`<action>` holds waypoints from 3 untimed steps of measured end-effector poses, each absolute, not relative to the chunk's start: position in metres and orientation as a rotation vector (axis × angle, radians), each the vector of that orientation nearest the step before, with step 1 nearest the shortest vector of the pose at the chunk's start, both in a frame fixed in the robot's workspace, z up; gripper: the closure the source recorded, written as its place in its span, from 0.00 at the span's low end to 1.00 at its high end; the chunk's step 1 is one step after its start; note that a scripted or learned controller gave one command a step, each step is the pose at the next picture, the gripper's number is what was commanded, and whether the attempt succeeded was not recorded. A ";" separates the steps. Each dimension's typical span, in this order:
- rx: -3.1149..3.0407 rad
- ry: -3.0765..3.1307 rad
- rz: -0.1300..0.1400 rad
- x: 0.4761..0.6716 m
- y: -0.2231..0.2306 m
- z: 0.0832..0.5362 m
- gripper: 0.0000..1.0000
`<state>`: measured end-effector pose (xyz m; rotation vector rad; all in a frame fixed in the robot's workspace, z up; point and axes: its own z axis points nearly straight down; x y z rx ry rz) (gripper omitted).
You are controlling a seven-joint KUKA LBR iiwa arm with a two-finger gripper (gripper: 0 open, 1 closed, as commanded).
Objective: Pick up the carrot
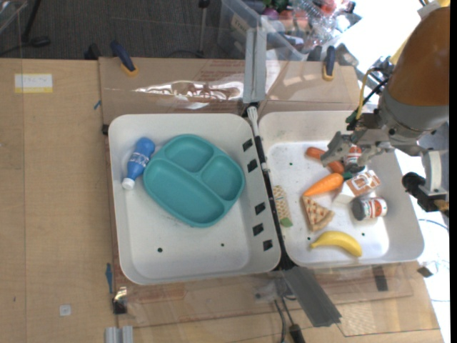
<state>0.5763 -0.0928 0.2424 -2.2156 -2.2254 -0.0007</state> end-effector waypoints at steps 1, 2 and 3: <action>-2.412 -2.064 -0.041 0.601 -0.175 0.119 0.00; -2.402 -2.045 -0.015 0.629 -0.183 0.092 0.00; -2.447 -1.988 -0.014 0.584 -0.157 0.092 0.00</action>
